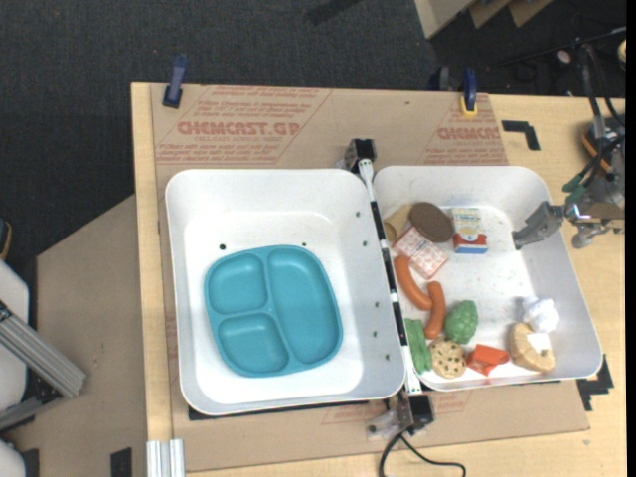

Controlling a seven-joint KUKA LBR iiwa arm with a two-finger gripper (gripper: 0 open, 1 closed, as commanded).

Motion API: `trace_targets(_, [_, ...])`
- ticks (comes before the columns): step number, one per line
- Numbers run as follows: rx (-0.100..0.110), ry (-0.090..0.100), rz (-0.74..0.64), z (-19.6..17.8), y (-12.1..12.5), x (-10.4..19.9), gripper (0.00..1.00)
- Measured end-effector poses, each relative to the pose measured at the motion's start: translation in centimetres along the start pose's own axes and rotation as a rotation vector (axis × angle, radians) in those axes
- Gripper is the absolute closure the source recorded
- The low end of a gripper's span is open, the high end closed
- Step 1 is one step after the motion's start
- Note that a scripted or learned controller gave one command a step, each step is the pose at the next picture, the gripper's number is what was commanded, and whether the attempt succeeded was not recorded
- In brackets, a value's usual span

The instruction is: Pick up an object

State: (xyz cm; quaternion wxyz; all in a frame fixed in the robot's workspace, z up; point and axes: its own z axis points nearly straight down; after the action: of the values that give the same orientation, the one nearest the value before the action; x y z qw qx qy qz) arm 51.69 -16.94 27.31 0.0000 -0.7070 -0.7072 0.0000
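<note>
The right bin (561, 266) holds several toy foods. At its back lie a brown oval patty (431, 221) and a small white, blue and orange carton (468, 230), with a red-and-white packet (425, 257) just in front of them. Along the left side lie a red sausage (408, 279) and an orange sausage (436, 308). Toward the front are a green broccoli (460, 321), a cookie (448, 359), a red-orange piece (487, 358) and a bread piece (532, 348). My gripper (537, 225) hangs over the bin's back right part, right of the carton, with nothing seen in it.
The left bin (189, 266) holds a teal divided plate (273, 309). A white crumpled item (542, 313) and a green pod (417, 344) also lie in the right bin. Black clips join the bins at the middle seam (383, 266). The arm (599, 202) comes in from the right.
</note>
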Motion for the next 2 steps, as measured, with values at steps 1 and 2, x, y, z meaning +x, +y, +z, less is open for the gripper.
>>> trace_targets(1, [0.015, 0.006, -0.005, 14.6, 1.3, 5.8, 0.00])
trace_targets(2, [-0.003, 0.001, -0.003, 18.6, 8.0, 5.7, 0.00])
